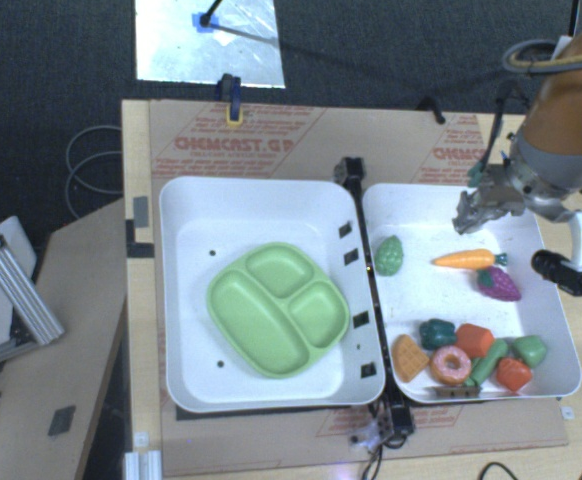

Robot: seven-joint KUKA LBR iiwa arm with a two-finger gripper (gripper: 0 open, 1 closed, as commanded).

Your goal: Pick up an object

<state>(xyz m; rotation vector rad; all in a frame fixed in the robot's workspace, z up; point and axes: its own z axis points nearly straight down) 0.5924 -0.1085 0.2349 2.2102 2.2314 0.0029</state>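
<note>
at the bottom right of the frame, in the lower corner of the right bin (569, 368), toy foods lie crowded together: a pink-iced donut (450, 365), an orange wedge-shaped piece (408, 355) touching its left side, a dark green piece (436, 332) just above, a red-orange piece (474, 339) to the right of that, a long green piece (486, 363) slanting below it, a red piece (513, 373) at the lower right and a light green piece (530, 348) just above that. higher up, toward the middle right of the frame, a purple bunch of grapes (498, 284) rests just below the green-tipped end of an orange carrot (465, 260), which lies roughly level across the bin floor. a knobbly green fruit (388, 256) sits apart from these, near the bin's left wall. in the left bin (186, 368), at the centre of the frame, a light green divided plate (277, 309) with three compartments lies flat, tilted on a diagonal. further up on the right, the gripper (471, 214) hangs over the upper part of the right bin, above and just beside the carrot and clear of it; whether its fingers are spread or closed cannot be told, and nothing shows between them. the grey arm (561, 118) with its orange band rises to the upper right corner. at the top left, beyond the bins, a shiny sheet (211, 28) lies on dark floor.
</note>
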